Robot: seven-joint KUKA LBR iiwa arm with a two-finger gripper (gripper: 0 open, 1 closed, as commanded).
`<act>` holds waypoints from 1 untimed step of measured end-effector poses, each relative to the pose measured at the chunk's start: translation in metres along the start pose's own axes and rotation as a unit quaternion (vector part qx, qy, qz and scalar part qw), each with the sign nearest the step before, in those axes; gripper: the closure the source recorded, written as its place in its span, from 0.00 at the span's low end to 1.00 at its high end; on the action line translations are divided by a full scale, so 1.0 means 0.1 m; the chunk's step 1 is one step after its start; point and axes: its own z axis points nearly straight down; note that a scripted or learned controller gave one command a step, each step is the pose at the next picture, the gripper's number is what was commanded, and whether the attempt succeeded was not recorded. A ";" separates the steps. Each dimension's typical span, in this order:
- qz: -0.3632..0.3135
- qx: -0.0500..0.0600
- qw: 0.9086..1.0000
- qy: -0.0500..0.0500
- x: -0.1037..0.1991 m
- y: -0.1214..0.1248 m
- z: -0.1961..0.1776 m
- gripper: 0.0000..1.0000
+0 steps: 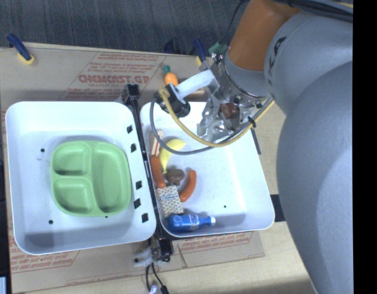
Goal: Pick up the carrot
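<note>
The carrot (156,169) is a thin orange piece lying lengthwise against the left wall of the right bin (250,182). It is partly tucked under a yellow fruit (168,150). My gripper (213,126) hangs over the back middle of the same bin, up and to the right of the carrot and well apart from it. Nothing shows in its grasp. Yellow and black cables loop from the wrist over the back of the bin.
Near the carrot lie a brown lump (174,176), an orange-red sausage-shaped piece (187,185), a patterned small box (169,201) and a blue bottle (188,221). The left bin (23,164) holds a green divided plate (90,177). A small orange and green object (170,77) sits behind the bins.
</note>
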 end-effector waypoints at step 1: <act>0.000 0.000 1.000 -0.001 -0.31 -0.84 -0.04 1.00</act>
